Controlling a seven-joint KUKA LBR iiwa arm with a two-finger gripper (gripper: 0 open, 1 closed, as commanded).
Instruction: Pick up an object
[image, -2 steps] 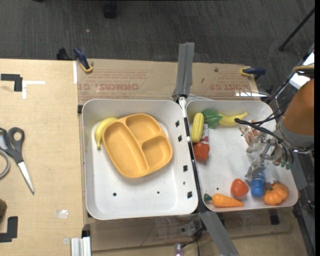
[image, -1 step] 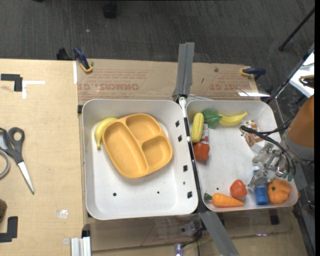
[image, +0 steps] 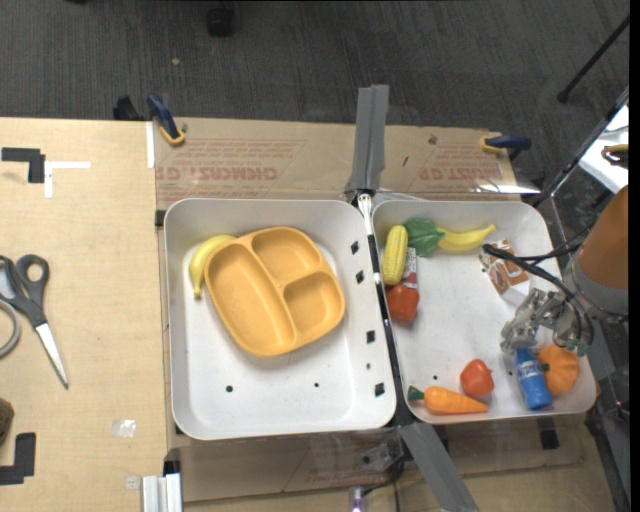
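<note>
Above the blue bottle (image: 533, 382) hang the fingers (image: 527, 330).

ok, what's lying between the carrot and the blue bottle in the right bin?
A red tomato sits between the carrot and blue bottle, seen in the camera view.

Bright, even overhead light; soft shadows, sharp focus throughout.

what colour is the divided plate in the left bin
Yellow-orange all over, no pattern; the divided plate shows clearly in the camera view.
</note>
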